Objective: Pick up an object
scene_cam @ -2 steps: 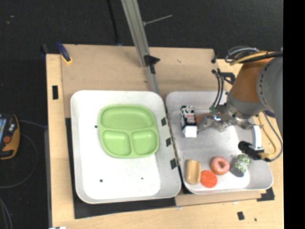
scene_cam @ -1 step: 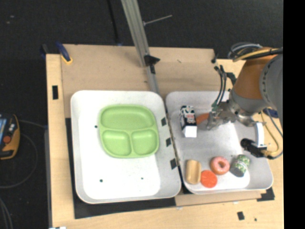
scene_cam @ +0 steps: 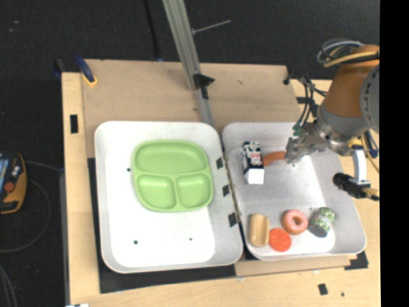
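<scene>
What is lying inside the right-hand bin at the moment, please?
Right bin: small carton, orange piece by the tool, tan cylinder, red ball, pink doughnut, green object. The arm covers some floor.

A pink donut [scene_cam: 294, 221], an orange ball [scene_cam: 279, 240], a tan cup [scene_cam: 258, 229] are lying in the right bin [scene_cam: 345, 232]; a small white box [scene_cam: 254, 163] is sitting higher up.

Both white bins [scene_cam: 115, 235] look like smooth plastic with a soft sheen, and the green divided plate [scene_cam: 172, 174] in the left one is matt plastic. The surface [scene_cam: 140, 91] under them reads as pale raw wood or board, dull and unglossed. My arm's orange band [scene_cam: 348, 91] shines a little; my pincer [scene_cam: 295, 151] is dark metal, matt. The pink donut [scene_cam: 294, 221] looks glossy, and the tan cylinder [scene_cam: 258, 229] beside it is dull.
</scene>
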Action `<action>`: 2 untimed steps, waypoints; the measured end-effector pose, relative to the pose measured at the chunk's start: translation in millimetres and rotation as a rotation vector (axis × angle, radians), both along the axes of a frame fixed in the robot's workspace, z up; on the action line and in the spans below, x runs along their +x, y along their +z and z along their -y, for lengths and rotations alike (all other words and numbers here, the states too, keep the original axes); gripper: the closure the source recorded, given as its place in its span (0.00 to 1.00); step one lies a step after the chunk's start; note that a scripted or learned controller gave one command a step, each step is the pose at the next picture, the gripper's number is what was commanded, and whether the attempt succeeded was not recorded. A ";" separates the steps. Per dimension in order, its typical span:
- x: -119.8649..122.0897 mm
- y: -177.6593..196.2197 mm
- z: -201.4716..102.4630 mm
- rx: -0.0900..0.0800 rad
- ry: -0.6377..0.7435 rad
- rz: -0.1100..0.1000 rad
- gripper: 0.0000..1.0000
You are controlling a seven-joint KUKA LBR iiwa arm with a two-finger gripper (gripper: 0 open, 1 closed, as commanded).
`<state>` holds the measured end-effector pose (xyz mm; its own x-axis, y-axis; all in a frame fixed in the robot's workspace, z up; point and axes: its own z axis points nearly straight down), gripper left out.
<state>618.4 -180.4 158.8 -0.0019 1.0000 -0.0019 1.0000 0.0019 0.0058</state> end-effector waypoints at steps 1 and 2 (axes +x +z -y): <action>-3.8 45.5 2.8 0.000 -0.001 0.001 1.00; -2.4 95.2 4.6 -0.001 0.000 0.002 1.00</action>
<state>616.1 -185.0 254.0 -0.0023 1.0000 -0.0027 1.0000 0.0023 0.0074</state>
